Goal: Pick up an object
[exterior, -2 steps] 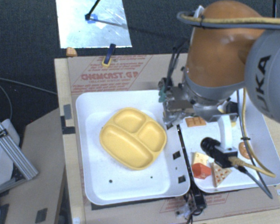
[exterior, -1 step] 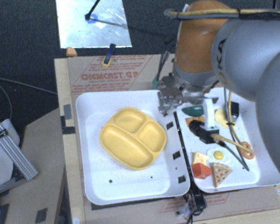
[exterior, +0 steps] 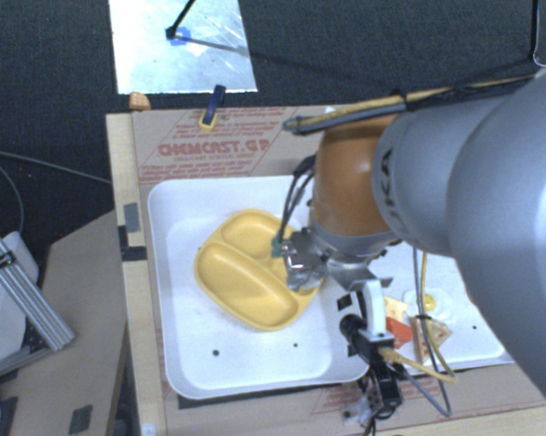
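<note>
A yellow two-compartment dish [exterior: 245, 276] lies tilted in the middle of the left white bin [exterior: 180, 295]. My gripper [exterior: 299, 274] hangs low over the dish's right edge, close to the wall between the bins. The grey arm with its orange band [exterior: 350, 183] reaches in from the right and covers most of the right bin [exterior: 485, 341]. I cannot make out whether the gripper touches the dish.
In the right bin, a small white and yellow object [exterior: 432, 301] and an orange-red object [exterior: 399, 327] show beside the arm. Printed cardboard [exterior: 216, 146] lies under the bins. A shiny sheet [exterior: 184, 41] sits behind, and a metal frame [exterior: 14, 280] stands at the left.
</note>
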`<state>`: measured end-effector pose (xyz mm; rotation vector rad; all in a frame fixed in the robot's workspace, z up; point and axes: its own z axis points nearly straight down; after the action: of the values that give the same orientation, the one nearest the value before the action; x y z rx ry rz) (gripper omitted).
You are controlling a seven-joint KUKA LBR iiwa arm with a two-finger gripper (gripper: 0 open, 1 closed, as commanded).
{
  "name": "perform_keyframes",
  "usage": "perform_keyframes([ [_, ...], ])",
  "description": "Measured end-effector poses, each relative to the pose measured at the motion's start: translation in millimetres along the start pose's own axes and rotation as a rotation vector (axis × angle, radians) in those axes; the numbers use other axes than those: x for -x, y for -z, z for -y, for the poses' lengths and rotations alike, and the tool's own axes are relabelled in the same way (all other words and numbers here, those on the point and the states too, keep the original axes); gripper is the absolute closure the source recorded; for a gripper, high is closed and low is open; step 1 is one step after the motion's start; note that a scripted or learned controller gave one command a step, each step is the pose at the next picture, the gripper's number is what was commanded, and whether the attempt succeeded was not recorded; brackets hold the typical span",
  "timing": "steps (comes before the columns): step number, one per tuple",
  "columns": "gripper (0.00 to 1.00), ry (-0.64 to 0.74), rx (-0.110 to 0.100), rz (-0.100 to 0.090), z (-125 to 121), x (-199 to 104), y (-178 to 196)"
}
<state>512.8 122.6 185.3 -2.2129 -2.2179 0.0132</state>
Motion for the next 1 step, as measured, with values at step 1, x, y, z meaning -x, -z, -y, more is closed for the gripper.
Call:
perform_keyframes([
  [1,1.0,0.001,0.013,-0.002,-4.6,1.2,15.9],
])
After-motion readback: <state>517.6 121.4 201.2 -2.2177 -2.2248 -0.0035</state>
